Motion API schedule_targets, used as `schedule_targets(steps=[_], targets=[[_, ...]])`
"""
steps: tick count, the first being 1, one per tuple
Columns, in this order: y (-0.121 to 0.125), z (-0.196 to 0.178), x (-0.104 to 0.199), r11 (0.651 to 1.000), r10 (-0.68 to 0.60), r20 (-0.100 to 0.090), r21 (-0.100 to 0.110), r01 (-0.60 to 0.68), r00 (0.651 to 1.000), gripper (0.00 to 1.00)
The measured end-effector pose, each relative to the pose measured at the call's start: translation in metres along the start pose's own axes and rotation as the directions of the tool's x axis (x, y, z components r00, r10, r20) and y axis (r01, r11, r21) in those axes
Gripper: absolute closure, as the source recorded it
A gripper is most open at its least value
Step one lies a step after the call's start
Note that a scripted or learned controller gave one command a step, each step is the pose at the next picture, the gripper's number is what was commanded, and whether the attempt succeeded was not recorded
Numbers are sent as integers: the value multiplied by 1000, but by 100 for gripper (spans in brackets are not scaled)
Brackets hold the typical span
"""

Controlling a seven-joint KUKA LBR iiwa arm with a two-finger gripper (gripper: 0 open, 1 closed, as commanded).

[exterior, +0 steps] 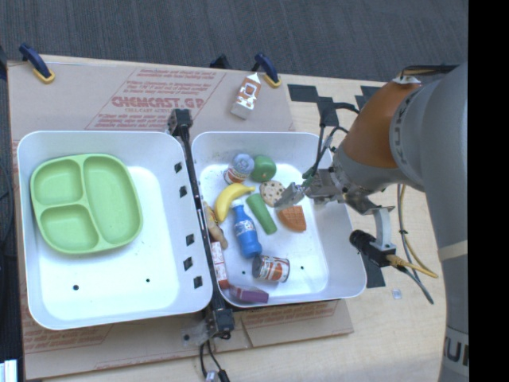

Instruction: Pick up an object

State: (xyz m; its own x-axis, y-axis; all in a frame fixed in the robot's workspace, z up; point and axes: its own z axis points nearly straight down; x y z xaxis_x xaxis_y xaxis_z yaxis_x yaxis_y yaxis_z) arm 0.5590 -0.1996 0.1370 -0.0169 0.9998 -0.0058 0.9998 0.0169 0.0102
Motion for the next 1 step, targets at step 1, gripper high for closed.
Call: schedule_targets(steps=[1], targets=[[-59,44,-10,1000,10,-6,13,-10,1000,0]])
